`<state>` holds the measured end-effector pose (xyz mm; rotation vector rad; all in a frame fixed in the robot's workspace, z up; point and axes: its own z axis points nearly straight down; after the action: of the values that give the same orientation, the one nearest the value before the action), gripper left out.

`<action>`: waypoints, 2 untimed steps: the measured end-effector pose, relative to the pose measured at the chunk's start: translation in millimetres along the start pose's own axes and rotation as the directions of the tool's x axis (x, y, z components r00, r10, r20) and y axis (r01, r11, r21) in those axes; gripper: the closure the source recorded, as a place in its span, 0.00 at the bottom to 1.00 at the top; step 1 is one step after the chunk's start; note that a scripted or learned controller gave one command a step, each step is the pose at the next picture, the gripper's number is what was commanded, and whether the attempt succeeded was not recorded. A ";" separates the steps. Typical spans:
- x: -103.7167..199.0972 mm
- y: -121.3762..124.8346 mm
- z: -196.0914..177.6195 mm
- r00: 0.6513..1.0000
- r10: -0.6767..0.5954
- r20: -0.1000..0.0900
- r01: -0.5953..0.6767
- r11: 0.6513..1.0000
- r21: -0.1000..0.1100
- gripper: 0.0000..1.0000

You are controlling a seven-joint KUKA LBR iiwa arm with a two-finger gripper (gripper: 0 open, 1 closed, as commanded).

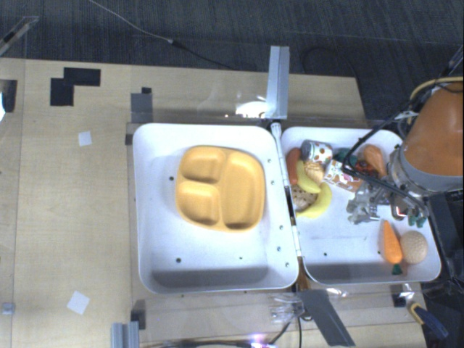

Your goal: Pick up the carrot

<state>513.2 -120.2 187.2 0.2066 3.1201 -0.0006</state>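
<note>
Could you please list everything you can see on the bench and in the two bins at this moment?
left bin: 1, white, left half of bench
plate: 1, yellow, three compartments, in left bin
right bin: 1, white, beside left bin
carrot: 1, orange, right bin, near front right corner
egg-like ball: 1, beige, beside carrot
banana: 1, yellow, right bin, left side
can: 1, dark, right bin, back
gripper: 1, metal, over right bin
arm: 1, grey and orange, from right

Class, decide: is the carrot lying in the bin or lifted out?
Lying in. The carrot rests on the right bin's floor, beside a beige ball.
</note>
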 end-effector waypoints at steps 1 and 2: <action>0.8 -0.7 1.6 1.000 0.001 -0.003 -0.001 1.000 0.000 0.00; -42.3 -53.4 98.0 0.991 -0.133 0.003 0.133 0.991 0.002 0.00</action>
<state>549.5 -178.9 89.8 -0.0016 3.1240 -0.0051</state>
